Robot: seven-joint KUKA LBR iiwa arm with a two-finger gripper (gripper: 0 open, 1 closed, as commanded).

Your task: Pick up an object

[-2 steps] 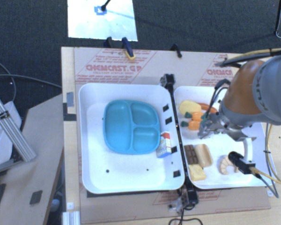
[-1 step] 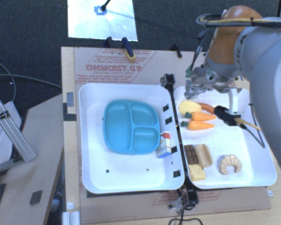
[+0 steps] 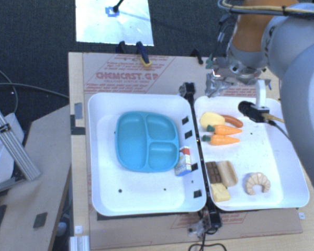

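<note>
Potato [image 3: 211, 120] just below claw [image 3: 215, 88], apart

My arm: grey shell, orange band, metal end effector

The arm [image 3: 298, 46] I drive has a broad, smooth, light grey shell with rounded form. Above the wrist I see a glossy orange band [image 3: 261, 14], shaped like a dome. Thin cables, dark and yellowish, run in a loop over the top of this band and go down its side. Under it sits the end effector [image 3: 217, 85], a compact block of silver-grey metal with dark parts and small shiny edges; its finer details are too small for me to tell.
</note>
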